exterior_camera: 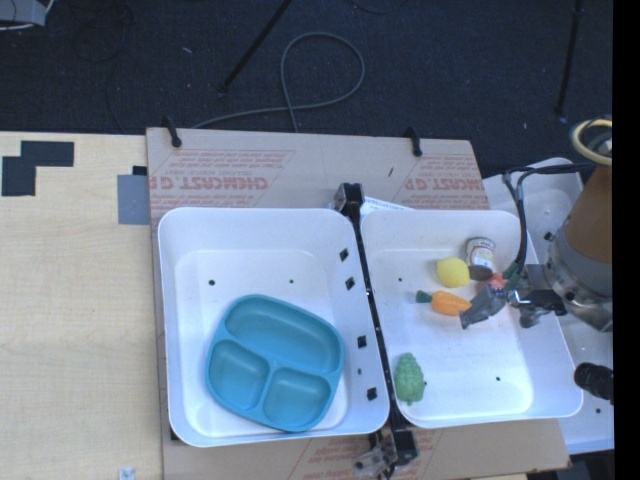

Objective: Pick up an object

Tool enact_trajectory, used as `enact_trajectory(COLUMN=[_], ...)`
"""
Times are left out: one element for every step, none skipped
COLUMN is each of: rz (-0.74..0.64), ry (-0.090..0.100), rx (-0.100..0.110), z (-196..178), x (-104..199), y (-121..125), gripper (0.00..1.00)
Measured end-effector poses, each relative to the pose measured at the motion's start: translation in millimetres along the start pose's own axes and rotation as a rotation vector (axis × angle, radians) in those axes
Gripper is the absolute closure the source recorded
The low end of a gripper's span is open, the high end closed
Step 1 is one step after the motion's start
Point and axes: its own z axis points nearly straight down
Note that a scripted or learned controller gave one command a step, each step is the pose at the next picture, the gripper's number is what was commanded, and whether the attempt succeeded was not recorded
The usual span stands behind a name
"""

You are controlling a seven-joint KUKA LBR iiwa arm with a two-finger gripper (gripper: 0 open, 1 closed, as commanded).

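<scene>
The right bin (545, 393) holds an orange toy carrot (449, 303) with a green tip, a yellow lemon (452, 272), a small can (481, 255) lying near the back wall, and a green leafy toy (409, 378) at the front left. My gripper (484, 306) is low in this bin, right against the carrot's right end and just below the lemon and can. Nothing is visibly lifted. The arm (590, 238) comes in over the bin's right wall.
The left bin (190, 248) holds a blue divided plate (275, 361). A black divider (362, 308) runs between the bins. Both sit on cardboard (300, 173) over a wooden bench. Cables hang beside the arm (520, 228).
</scene>
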Motion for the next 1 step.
enact_trajectory(rz=[0.0], ry=[0.001], rx=[0.004], z=[62.7], x=[2.5], y=[4.3], gripper=[0.0])
